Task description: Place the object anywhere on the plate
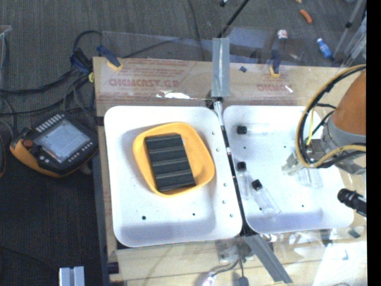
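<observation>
Looks basically done: the black ridged object (170,162) lies flat in the middle of the yellow plate (204,157), mid left bin (119,177). The gripper (303,168) hangs over the right bin's (280,216) right edge; can't tell its jaws.

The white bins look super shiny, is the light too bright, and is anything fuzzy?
In the camera view, the right bin is washed out by bright light, so the clear tubes in it are hard to make out; the left bin has soft grey shading along its walls; the yellow plate and the dark ridged block look fairly sharp; the arm at the right edge is a little blurry.
</observation>
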